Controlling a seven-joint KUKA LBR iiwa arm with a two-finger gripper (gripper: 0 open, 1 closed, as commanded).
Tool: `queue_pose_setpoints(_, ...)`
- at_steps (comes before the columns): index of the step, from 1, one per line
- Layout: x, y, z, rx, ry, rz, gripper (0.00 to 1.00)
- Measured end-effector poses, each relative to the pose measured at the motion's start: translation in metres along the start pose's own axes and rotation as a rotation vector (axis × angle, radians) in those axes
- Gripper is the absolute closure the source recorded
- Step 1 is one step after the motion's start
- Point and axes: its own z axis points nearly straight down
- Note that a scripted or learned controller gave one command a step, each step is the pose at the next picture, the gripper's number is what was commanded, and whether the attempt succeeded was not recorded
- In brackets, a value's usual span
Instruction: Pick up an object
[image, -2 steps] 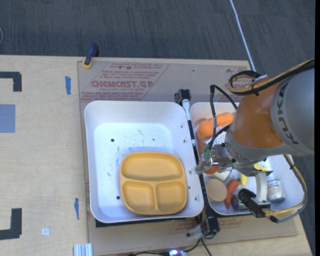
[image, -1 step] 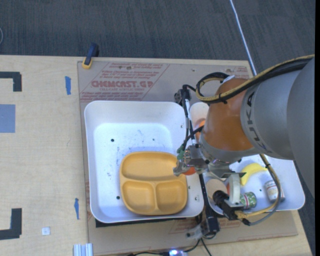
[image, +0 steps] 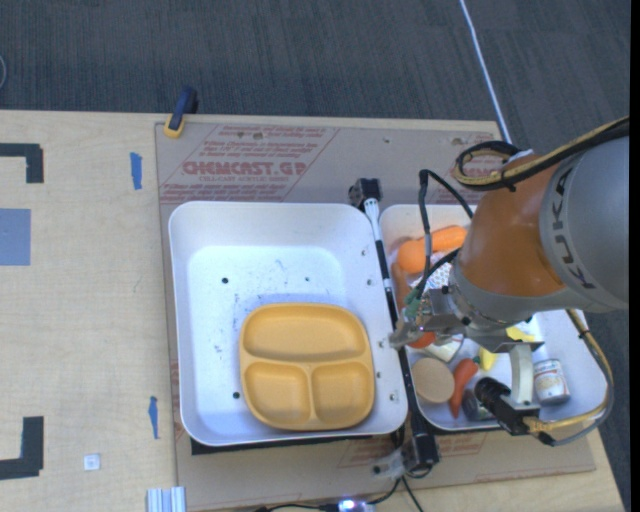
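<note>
At the lower right of the frame the gripper (image: 425, 325) hangs over the crowded right bin (image: 597, 372), its grasp impossible to tell, so it should settle squarely on one object like the carrot (image: 463, 385) before lifting.

A robotics lab: taped bench (image: 80, 330), two bins (image: 190, 300), cabling (image: 480, 160).

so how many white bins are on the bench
2. The left bin holds a yellow divided tray. The right bin sits beside it under the arm, with small objects; some may be hidden.
</note>
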Motion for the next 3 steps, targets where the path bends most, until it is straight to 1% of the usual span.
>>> queue_pose_setpoints(1,0.041,-0.001,0.000,0.000,0.000,-0.002,1.00)
queue_pose_setpoints(2,0.109,0.005,0.074,-0.023,0.002,0.001,1.00)
queue_pose_setpoints(3,0.153,0.000,-0.012,-0.001,0.001,-0.003,1.00)
